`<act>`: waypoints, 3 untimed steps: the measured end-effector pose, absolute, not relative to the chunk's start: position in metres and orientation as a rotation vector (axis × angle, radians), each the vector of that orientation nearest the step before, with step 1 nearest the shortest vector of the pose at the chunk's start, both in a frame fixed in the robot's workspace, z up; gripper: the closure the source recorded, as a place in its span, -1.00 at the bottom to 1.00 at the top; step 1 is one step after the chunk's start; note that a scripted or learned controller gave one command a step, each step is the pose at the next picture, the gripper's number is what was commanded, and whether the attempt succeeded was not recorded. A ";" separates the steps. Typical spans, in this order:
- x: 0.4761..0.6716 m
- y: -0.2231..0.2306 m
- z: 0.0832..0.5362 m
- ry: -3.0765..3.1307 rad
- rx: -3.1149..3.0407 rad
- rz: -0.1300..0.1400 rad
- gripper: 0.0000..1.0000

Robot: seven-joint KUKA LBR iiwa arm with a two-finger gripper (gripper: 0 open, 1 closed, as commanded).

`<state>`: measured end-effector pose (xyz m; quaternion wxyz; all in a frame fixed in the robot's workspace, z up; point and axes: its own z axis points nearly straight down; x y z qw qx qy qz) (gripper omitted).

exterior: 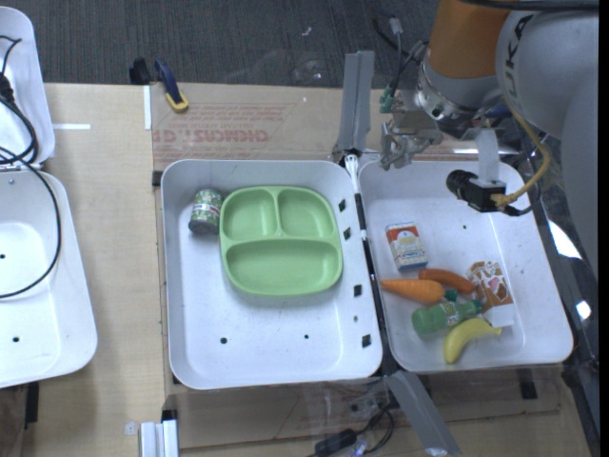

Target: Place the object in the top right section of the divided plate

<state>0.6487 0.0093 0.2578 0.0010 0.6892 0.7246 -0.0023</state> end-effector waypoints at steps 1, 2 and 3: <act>0.643 -0.017 0.269 2.236 2.205 -0.003 1.00; 0.616 -0.053 0.250 2.221 2.223 -0.006 1.00; 0.579 -0.087 0.190 2.202 2.244 -0.005 1.00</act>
